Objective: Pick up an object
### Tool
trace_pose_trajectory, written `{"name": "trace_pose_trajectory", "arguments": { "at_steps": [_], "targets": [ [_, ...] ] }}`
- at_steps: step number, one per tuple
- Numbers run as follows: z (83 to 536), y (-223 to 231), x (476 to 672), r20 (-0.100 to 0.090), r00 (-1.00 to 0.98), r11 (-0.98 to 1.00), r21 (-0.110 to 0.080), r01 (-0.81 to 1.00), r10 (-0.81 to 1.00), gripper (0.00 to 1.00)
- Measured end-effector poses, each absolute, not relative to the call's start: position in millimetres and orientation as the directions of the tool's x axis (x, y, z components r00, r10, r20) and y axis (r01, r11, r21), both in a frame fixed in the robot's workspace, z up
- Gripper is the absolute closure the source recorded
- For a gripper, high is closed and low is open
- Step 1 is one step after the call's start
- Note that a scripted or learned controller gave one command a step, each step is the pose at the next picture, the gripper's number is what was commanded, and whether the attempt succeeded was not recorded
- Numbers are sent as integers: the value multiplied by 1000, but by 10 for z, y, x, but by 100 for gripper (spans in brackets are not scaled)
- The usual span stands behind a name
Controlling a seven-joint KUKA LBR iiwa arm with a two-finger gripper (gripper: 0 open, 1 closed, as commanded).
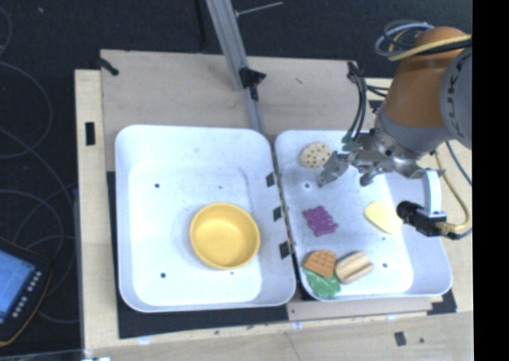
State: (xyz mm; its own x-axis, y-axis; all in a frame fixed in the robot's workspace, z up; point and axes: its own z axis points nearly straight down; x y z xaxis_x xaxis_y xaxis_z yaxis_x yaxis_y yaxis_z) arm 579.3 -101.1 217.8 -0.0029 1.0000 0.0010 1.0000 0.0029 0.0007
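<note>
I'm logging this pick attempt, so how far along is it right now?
Done: the gripper is over the right bin, near the cookie. In hand: nothing shows between its open fingers. Left: the whole pick. The cookie, purple piece, yellow wedge, waffle and bread roll all lie in the bin; the yellow bowl sits in the left bin.
</note>
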Motion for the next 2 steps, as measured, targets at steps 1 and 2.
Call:
{"name": "trace_pose_trajectory", "arguments": {
  "at_steps": [1, 2],
  "targets": [
    [2180, -1010, 5794, 1, -2, 2, 1, 1000, 1000, 0],
    [1756, -1006, 5799, -2, 3, -3, -4, 1000, 1000, 0]
  ]
}}
